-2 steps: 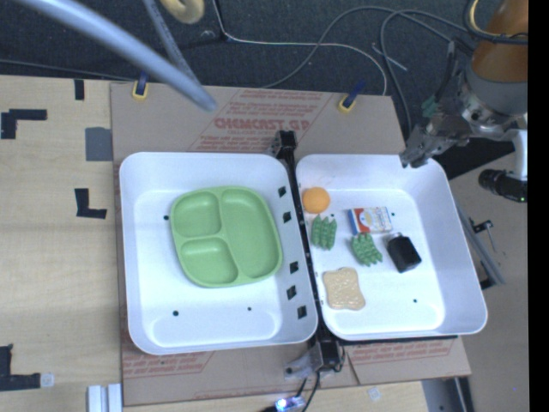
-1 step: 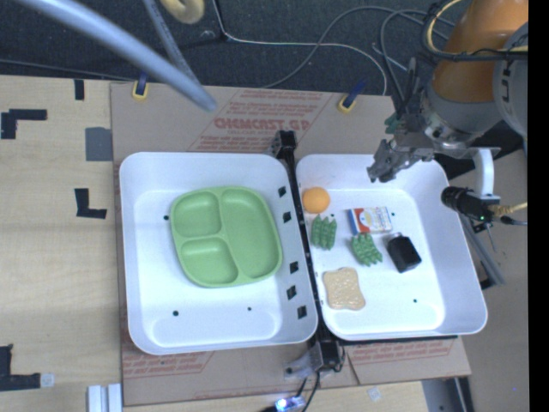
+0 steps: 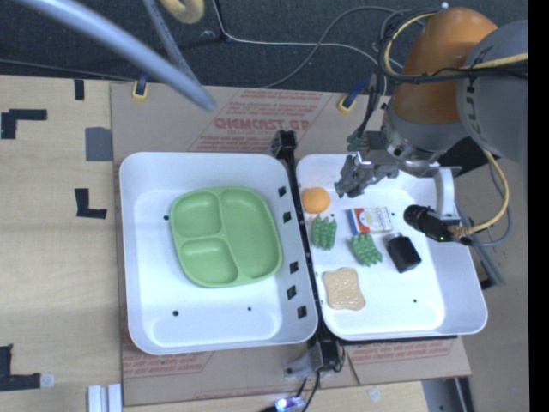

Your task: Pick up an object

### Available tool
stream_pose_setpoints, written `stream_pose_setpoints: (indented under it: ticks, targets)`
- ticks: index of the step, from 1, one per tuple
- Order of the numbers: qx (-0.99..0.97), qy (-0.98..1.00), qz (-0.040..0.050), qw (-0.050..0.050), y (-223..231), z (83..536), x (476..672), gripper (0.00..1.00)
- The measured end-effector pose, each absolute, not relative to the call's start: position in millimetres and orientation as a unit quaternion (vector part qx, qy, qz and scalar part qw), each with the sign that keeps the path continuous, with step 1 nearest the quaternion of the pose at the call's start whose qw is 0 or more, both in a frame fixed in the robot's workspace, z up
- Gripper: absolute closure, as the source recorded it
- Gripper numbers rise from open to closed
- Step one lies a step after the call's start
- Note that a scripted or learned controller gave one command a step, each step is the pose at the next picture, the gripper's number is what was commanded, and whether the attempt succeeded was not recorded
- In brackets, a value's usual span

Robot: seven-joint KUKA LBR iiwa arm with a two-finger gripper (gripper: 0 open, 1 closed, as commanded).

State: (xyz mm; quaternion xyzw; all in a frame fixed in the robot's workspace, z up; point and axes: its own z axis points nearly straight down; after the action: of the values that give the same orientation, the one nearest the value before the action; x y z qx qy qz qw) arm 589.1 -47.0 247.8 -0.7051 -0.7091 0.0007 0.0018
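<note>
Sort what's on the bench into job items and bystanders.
Job: pincer, orange, two broccoli pieces, toast, carton, black block, right bin.
Bystanders: green plate, left bin.

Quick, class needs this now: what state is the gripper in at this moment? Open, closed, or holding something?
Gripper: above the right bin, near the orange; open or closed cannot be told, and nothing is seen held.

Bench (image 3: pixel 51 256) bears cardboard sheet (image 3: pixel 257 118); two white bins (image 3: pixel 146 316) atop.
</note>
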Motion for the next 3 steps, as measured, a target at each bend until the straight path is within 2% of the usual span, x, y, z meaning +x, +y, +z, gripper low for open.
stream_pose_setpoints:
  ticks: [1,3]
  targets:
    - [-0.705,-0.709,0.0006,0.001,-3,245,568.8,1.0]
    - [-0.705,-0.709,0.0011,0.002,93,214,544.9,1.0]
